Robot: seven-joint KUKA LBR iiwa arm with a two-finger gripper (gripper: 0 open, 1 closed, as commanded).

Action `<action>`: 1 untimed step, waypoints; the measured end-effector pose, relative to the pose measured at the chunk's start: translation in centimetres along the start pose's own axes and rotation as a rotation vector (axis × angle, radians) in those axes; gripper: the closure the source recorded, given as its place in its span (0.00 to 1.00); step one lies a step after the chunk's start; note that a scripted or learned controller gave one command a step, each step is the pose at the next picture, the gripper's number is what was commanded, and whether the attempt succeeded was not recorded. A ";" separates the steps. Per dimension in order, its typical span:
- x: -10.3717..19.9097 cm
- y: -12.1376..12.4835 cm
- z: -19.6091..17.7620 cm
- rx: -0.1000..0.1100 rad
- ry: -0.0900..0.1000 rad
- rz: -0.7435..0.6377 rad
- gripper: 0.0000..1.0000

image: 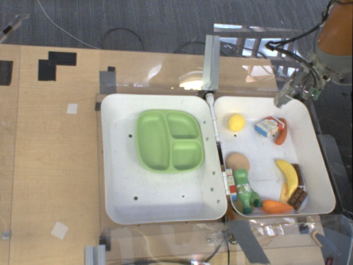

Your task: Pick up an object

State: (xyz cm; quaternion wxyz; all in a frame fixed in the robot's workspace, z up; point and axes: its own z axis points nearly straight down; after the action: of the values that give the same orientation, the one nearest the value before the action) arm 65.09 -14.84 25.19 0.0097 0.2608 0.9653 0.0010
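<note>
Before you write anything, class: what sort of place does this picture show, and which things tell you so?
Probably a robotics lab bench: a robot gripper hangs over two white bins, one holding toy food like a banana, and a cable trails across grey carpet.

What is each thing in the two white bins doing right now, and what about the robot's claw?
Green plate: flat in the left bin, nothing on it.
Yellow ball: sitting alone in the right bin.
Small carton: lying against a red-orange thing.
Banana: lying by the chocolate bar.
Green bottle: lying on its side.
Carrot: lying flat.
Brown ball: resting.
Gripper: above the right bin's far edge, holding nothing.
</note>
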 end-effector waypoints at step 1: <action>0.1 -0.1 0.4 0.003 0.007 0.000 0.00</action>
State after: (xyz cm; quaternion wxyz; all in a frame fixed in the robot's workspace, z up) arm 64.95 -14.86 24.79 0.0061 0.2609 0.9653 0.0006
